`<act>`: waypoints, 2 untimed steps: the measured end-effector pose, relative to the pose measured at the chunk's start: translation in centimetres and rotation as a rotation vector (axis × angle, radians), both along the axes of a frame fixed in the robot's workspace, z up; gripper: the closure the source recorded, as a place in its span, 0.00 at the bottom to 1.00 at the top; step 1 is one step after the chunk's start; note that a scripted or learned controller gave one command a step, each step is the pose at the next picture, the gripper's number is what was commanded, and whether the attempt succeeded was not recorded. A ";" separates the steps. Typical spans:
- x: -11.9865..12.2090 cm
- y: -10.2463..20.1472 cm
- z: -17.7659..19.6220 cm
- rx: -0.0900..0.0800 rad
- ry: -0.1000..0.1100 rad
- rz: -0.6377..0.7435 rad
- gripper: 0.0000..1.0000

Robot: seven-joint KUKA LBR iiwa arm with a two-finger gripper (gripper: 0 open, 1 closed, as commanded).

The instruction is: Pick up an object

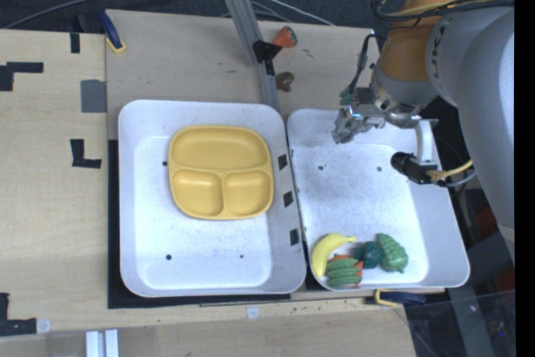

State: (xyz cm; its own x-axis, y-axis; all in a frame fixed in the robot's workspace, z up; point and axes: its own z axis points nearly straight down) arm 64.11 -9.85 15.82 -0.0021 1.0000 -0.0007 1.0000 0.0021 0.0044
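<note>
Though blurred, claw (344,130) above right bin (359,180).

Left bin (138,205): shallow white plastic tray, sitting flush against its twin on the right.
Yellow plate (221,171): three-compartment plastic dish, lying flat in the left bin's upper half.
Right bin (368,196): matching shallow white tray, speckled floor.
Bench (50,205): pale wooden top, black tape marks along the left side.
Grey pole (238,4): slanted metal bar, crossing the bench's far edge above the bins.
Blue clamp (111,31): yellow-tipped, gripping the far left corner of the board.
</note>
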 end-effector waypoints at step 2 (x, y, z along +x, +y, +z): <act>-1.7 5.3 4.2 0.002 0.008 0.004 1.00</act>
